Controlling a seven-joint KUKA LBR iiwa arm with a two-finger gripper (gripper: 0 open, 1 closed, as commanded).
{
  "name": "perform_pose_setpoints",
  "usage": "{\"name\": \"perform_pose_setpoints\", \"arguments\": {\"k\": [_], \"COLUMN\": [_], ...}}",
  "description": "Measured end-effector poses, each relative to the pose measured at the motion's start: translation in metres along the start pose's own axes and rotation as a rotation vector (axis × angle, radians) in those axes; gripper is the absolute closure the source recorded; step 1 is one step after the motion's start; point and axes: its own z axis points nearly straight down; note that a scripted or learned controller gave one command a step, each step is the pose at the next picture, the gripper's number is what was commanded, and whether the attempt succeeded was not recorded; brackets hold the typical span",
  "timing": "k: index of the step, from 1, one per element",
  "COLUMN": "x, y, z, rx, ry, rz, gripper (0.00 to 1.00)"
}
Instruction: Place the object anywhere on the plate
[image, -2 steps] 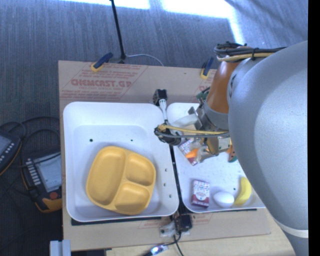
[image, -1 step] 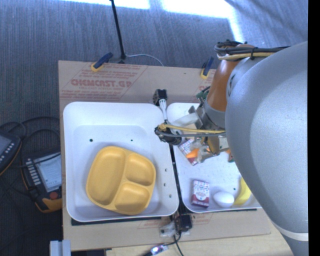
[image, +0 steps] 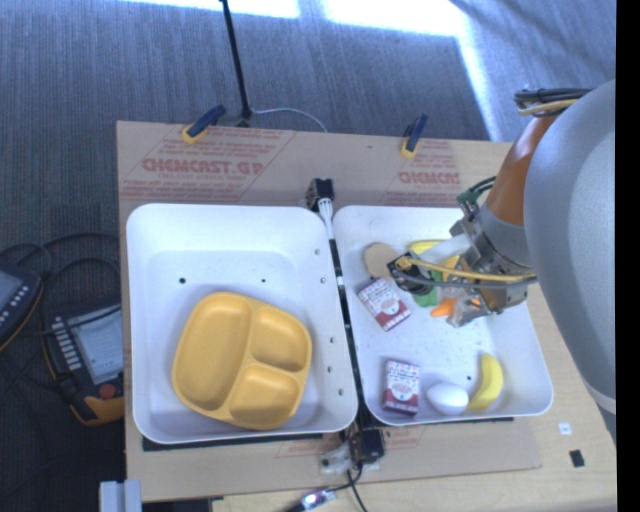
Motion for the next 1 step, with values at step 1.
{"name": "perform_pose_setpoints", "arguments": {"k": [1], "x": [-0.0073], "y": [0.0245], "z": [0.0111], "rx": [0.002], "ry": [-0.001], "rz": [0.014], "gripper": [1.00]}}
